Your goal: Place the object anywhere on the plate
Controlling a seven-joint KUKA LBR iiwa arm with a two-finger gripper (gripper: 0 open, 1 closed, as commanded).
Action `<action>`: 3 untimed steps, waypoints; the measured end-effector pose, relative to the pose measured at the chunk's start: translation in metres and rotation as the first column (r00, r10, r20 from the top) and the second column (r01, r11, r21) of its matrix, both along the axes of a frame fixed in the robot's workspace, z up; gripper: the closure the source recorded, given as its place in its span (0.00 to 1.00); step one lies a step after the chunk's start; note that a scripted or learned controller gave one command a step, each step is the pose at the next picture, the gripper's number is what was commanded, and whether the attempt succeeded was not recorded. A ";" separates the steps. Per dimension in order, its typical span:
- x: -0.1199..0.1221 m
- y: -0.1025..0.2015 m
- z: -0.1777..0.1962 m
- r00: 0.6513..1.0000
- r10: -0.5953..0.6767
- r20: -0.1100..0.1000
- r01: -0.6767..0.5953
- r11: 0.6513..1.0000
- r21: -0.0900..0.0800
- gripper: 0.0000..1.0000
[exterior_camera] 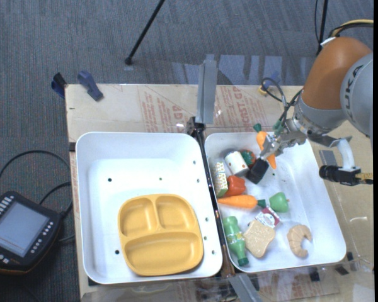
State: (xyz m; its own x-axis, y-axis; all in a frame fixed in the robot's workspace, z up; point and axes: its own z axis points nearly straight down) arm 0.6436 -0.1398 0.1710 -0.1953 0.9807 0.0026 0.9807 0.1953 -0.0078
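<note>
Plate [160,234] bare at six o'clock in left bin [94,168], nothing placed yet; tool [259,168] low among right-bin toys at two o'clock, grip impossible to tell, object unchosen.

A single fixed camera is mounted above the bench [145,109] and looks down at a slant. Both white bins fall within the frame: the left bin [94,168] at lower centre, the right bin [318,216] at lower right. Carpeted floor [82,30] fills the upper frame.
</note>
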 end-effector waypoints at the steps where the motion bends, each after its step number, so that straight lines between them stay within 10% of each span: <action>1: 0.000 0.092 0.014 0.998 0.066 0.003 -0.066 0.998 0.002 1.00; 3: -0.007 0.233 0.013 0.954 0.299 0.002 -0.299 0.954 0.001 1.00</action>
State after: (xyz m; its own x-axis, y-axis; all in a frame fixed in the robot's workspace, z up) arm 0.6368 0.0935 0.1842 -0.4799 0.8773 0.0029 0.8773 0.4799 -0.0055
